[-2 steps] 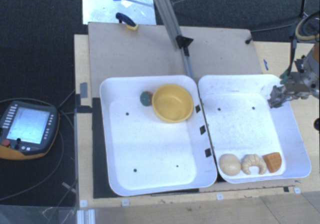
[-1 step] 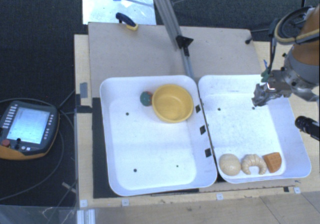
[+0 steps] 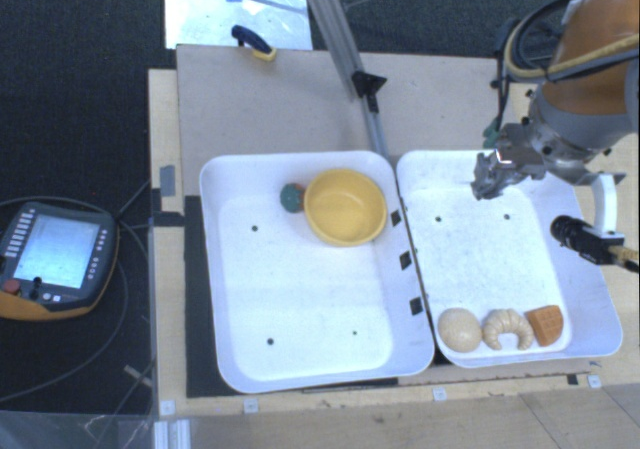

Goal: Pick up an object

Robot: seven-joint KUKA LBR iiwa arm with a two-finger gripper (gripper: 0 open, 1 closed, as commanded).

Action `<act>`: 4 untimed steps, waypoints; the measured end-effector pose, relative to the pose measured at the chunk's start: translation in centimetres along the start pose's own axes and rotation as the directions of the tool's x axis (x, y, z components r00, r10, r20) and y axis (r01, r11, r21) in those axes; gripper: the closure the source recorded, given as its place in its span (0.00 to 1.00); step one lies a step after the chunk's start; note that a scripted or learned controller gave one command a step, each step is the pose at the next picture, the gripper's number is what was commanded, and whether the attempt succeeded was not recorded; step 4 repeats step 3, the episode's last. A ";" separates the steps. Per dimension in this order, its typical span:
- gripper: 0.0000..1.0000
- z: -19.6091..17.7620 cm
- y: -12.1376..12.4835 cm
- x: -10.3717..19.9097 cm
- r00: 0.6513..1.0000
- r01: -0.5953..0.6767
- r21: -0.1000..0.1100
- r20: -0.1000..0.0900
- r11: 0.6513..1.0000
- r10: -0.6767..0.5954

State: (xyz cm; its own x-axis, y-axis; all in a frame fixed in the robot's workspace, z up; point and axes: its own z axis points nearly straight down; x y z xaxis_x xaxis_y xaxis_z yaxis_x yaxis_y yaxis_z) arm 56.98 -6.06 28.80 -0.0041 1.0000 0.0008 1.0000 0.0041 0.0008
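Camera view, from above. The right bin held three pale food items in a row along its near edge: a round cream bun, a curled croissant and an orange-brown square piece, each touching or just beside the next. The gripper hung over the far part of this bin, well apart from them; whether it was apart or together could not be told. The left bin held a yellow bowl with a small dark green ball touching its left side. No writing was legible.
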 end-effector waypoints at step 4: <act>1.00 2.4 4.2 14.3 1.000 0.000 0.000 0.000 1.000 0.000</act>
